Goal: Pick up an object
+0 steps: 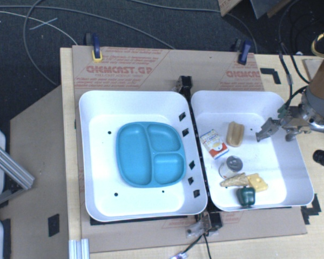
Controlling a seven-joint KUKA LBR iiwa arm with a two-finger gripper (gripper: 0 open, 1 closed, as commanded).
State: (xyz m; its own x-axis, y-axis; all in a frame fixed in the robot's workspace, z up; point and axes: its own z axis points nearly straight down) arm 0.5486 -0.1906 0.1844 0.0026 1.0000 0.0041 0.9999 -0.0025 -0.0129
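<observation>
Left bin (92,144) holds a blue divided plate (150,154). Right of this plate, the right bin (291,171) contains a small carton (214,143), tan block (235,134), grey disc (234,163), yellow piece (257,182) and green object (246,197). Farther right, the tool (274,129) hovers, fingers spread, grasping nothing.

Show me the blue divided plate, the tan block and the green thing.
blue divided plate (150,154): camera view, its middle.
tan block (235,134): camera view, top face.
green thing (246,197): camera view, its body.
</observation>
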